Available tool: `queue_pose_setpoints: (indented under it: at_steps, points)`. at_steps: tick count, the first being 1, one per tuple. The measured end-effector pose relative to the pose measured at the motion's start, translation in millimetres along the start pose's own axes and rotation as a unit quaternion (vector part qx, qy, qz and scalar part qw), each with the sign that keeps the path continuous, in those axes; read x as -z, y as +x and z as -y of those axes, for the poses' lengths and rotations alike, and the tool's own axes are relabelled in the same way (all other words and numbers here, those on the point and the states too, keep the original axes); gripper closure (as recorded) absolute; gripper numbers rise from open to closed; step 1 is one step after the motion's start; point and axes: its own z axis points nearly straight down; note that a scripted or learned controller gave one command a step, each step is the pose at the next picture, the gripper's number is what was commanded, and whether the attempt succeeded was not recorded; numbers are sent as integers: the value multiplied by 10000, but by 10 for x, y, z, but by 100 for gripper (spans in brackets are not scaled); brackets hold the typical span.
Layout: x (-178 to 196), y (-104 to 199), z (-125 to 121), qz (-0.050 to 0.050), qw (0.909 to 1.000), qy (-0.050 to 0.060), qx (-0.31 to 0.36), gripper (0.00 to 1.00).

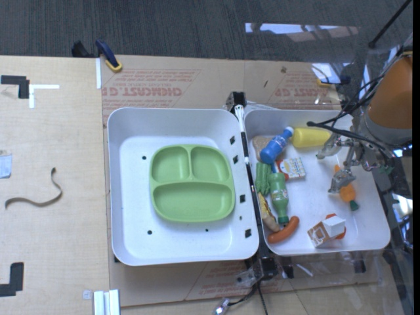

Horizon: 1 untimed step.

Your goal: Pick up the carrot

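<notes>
The carrot is a small orange piece with a green top pointing to the lower right. It lies in the right half of the right bin. My gripper hangs directly over the carrot's upper left end, touching it or just above it. The arm with its orange band reaches in from the right edge and hides the bin's far right corner.
The right bin also holds a yellow bottle, a blue bottle, a green bottle, a small carton, a sausage and an orange-and-white box. The left bin holds a green divided plate.
</notes>
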Motion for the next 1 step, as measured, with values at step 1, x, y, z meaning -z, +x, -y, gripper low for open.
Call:
queue_pose_setpoints:
  at_steps: [1]
  points:
    - [115,-33,-16,40,10000,13,24,100]
